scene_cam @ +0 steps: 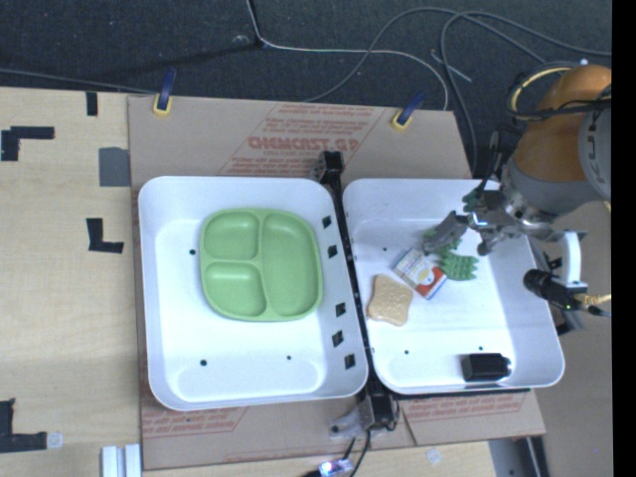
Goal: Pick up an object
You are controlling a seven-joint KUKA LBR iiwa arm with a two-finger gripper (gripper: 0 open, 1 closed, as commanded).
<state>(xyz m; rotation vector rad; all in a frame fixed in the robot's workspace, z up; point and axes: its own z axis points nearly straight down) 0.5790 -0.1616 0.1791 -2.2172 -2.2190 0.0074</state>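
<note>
**Claw over right bin cluster – grasp notes**

Claw hangs over the upper middle of the right white bin, fingers slightly apart, nothing between them.

Candidates, all in the right bin:
- small green ridged plastic toy – just below the claw and closest to it. Looks light and stiff; ridges should give grip. Take it across the narrow width.
- small white carton with red and blue print – touching or just beside the toy, lying tilted. Likely light, thin walls may crush; pinch across the short sides, gently.
- tan toast-shaped slab – lies flat, just beside the carton. Probably foam or soft plastic, low profile; edge pinch only.
- black rectangular block – near the front rim, well apart from the rest. Clean isolated grasp.

Left white bin holds a green sectioned plastic plate – wide and flat, poor pick.

Risk: toy and carton are crowded, a finger could nudge both.
</note>
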